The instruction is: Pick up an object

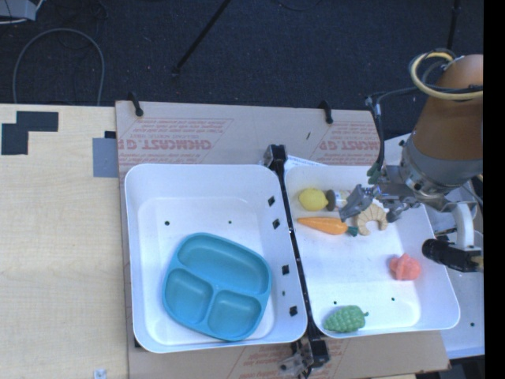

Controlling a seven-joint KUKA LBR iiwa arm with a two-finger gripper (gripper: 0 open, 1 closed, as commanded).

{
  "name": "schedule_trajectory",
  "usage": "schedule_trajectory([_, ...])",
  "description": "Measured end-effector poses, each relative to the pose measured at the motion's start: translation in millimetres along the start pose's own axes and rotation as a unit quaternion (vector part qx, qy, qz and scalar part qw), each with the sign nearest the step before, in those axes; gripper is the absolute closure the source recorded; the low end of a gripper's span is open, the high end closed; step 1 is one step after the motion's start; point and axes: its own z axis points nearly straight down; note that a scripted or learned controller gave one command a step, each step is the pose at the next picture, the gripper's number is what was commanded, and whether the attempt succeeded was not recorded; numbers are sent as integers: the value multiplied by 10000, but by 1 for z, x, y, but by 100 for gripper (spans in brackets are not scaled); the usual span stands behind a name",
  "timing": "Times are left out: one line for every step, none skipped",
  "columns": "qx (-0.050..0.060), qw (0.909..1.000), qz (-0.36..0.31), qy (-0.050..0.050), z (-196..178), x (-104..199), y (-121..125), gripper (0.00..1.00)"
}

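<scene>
Left of frame: pale wooden table (55,251) surface bearing dark rectangular patches (30,129) near its upper left and a grey square (103,155) just beside the cardboard sheet (237,136); black cables (59,42) lie on the dark floor along the top. Centre left: left white bin (146,188), shallow, resting on the printed cardboard sheet; it contains one blue compartment tray (216,285), three sections, lying flat and slightly rotated in the bin's lower half. Centre: black clips along the seam where the two bins meet. Centre right: right white bin (442,306), holding five toy items. Yellow lemon (313,199) in the upper left part of this bin; orange carrot (323,225) lying roughly level just below the lemon; green bumpy piece, like a bunch of grapes (346,319), at the bin's lower edge; beige ridged piece (371,218), kind unclear, just right of the carrot tip; pink-red piece (405,267), well apart to the lower right. Right: gripper (359,204), grey, reaching in from the right on the orange-banded arm (450,117), its fingers spread apart, positioned over the beige piece and close beside the carrot tip; nothing is seen clamped between the fingers.
</scene>
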Motion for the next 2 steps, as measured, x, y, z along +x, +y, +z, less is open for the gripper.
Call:
schedule_trajectory([-62, 10000, -9, -6, -7, 0, 2, 0])
schedule_trajectory([-47, 10000, -9, -3, 52, 8, -2, 0])
